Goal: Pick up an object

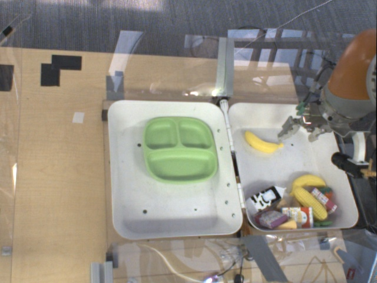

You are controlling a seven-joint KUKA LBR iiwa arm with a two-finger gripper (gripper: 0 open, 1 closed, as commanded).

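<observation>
A yellow banana (263,142) lies alone in the upper middle of the right bin (318,158). My gripper (302,128) hangs over that bin's back right part, just right of the banana and apart from it, with its fingers spread open and nothing between them. A heap of toy food sits at the bin's front: a second banana (307,181), a corn cob (312,200), a black and white item (266,197), a purple piece (271,219) and a red and white packet (297,215).
The left bin (123,175) holds a green divided plate (179,149). A metal divider (231,152) runs between the two bins. Clear panels stand behind the bins. The arm's orange band (353,69) looms at the right edge.
</observation>
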